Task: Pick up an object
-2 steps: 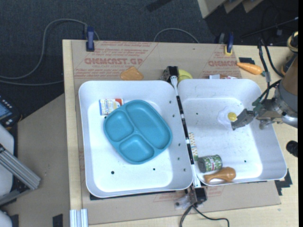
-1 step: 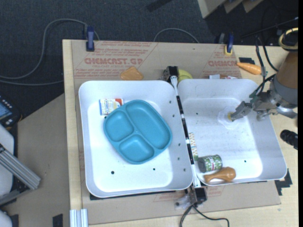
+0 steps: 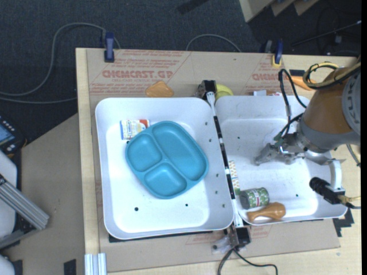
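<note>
Hovering over right bin [image 3: 252,110], gripper [image 3: 274,152] w/ fingers spread wide, nothing btwn them; green can [image 3: 254,197] & orange-brown piece [image 3: 267,212] lie near front wall.

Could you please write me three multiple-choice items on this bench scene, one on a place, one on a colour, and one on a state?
1. Where does the divided plate lie?
A. in the left bin
B. in the right bin
C. on the bench outside the bins

2. What colour is the divided plate?
A. red
B. blue
C. yellow

3. How does the small green can rest?
A. upright
B. on its side
C. stacked on the plate

Answers: 1 A, since the plate sits inside the left bin's walls; 2 B, as its surface is plainly blue; 3 B, as the can's long side lies on the right bin's floor.
</note>
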{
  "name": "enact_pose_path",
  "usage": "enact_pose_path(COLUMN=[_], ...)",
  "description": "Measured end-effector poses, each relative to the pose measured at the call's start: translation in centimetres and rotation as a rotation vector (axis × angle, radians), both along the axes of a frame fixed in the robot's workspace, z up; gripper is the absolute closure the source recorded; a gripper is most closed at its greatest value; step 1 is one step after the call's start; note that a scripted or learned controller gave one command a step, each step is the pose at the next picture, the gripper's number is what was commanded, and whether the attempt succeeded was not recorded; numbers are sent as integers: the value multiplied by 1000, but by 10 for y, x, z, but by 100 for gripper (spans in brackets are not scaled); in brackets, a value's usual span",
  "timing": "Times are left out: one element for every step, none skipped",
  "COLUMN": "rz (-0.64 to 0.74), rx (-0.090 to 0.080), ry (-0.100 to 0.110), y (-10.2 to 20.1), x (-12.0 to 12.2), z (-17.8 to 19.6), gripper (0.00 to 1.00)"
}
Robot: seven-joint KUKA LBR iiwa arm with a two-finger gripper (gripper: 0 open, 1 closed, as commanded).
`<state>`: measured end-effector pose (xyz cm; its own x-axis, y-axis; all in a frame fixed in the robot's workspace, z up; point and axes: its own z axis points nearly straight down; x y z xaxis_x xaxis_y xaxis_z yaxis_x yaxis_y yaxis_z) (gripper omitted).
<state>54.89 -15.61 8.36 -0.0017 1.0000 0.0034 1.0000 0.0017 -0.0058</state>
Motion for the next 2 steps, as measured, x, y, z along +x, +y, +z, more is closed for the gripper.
enact_pose_path(rz=[3,-6], rx=[-8,-8], ry=[-20,-11], y=[-14,-68], x=[115,77], z=[34,87], gripper=[0,0])
